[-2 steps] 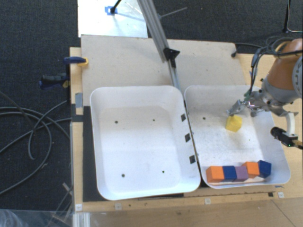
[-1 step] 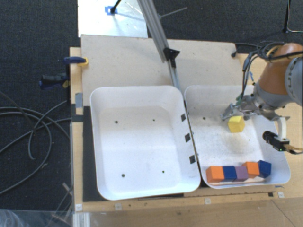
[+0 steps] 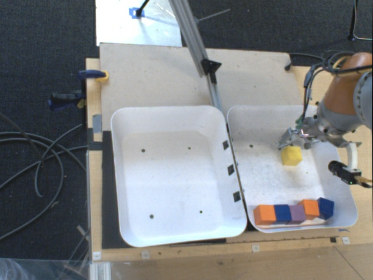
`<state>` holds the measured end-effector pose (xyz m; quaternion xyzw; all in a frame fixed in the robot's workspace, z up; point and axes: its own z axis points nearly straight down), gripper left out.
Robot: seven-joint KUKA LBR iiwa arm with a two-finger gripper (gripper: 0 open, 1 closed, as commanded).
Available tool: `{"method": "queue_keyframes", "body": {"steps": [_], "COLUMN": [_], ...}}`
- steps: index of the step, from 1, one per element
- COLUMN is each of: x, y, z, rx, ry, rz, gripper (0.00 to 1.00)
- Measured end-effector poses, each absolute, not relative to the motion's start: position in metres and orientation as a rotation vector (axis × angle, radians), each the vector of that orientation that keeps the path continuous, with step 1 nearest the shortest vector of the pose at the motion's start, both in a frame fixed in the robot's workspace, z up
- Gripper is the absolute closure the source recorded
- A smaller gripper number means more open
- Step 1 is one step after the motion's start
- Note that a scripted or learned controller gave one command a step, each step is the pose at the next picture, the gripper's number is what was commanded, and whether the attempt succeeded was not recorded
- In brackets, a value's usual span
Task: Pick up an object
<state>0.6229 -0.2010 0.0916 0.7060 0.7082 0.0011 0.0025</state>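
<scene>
Where the hand (image 3: 289,139) hangs, the yellow block (image 3: 291,156) lies just below.

We find no readable text, labels, brands or numbers anywhere (the small dark marks on the wall between the two white bins (image 3: 229,150) are too small for us to make out).

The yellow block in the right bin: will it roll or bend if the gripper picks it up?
The yellow block looks flat-faced, so it would probably slide or tip, not roll. It seems rigid and small, likely light. The gripper sits just above it.
</scene>
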Motion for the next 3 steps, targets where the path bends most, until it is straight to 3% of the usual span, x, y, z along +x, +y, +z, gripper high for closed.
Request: {"method": "queue_keyframes", "body": {"steps": [1,2,3], "x": [0.592,0.594,0.562], "y": [-0.194,-0.194,-0.129], "z": [0.090,0.102,0.092], "rx": [2.220,2.213,2.211], "ry": [2.224,2.224,2.228], "rz": [-0.002,0.003,0.004], "gripper": [0.00,1.00,1.00]}}
